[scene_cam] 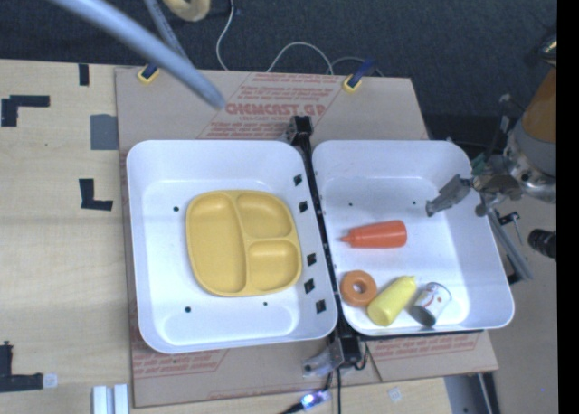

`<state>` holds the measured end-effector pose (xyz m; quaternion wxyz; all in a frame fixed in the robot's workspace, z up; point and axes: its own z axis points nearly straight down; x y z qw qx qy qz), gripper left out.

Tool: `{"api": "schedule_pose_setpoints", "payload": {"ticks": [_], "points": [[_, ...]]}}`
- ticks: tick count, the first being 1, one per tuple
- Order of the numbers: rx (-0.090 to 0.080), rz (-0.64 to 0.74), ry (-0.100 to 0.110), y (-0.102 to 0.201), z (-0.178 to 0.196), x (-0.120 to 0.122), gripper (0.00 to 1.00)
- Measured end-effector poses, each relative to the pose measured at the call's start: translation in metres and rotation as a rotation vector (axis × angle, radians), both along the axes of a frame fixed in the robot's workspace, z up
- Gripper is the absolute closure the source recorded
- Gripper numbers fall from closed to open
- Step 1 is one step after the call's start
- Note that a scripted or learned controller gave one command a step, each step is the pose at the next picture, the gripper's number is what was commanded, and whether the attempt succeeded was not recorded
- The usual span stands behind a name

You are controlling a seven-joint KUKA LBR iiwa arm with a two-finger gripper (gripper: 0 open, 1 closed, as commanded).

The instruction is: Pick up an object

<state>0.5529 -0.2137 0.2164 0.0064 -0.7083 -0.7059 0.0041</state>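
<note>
The gripper point(457, 208) hangs over the right bin's point(389, 147) far edge, right of the carrot point(374, 235) and a little above it in the view. Its fingers look spread and released, with nothing between them.

The carrot seems the best thing to pick: it lies alone on bare white floor, nearest the gripper, with free room on every side. A good approach would be to come in over the carrot's thick middle, turn the wrist so the fingers straddle its short width rather than its length, and descend straight until they nearly meet the bin floor before clenching. It is round and tapered, so a grip near the thin tip would probably squeeze it out, and an off-centre one could roll it.

Below the carrot things are tighter. The ring point(359, 287) sits just beside the bottle point(391, 301), and a small grey piece point(427, 305) lies against the bottle's other end, so fingers going there would likely knock a neighbour.

Left of the carrot, across the divider, the left bin point(154, 222) holds a yellow plate point(243, 242), flat and wide, a poor fit for two fingers.

Both bins rest on a cardboard sheet point(262, 105) on the pale desk point(54, 222). Beyond the carrot, past the desk's far edge, is dark carpet point(407, 5), with a grey hose point(90, 5) slanting across it.
</note>
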Motion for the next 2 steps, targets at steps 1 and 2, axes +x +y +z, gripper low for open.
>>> {"api": "schedule_pose_setpoints", "payload": {"ticks": [1, 2], "points": [[-0.003, 0.004, -0.013, 0.001, 0.008, 0.003, 0.0], [-0.003, 0.004, -0.011, -0.001, -0.054, 0.001, 0.0]]}}
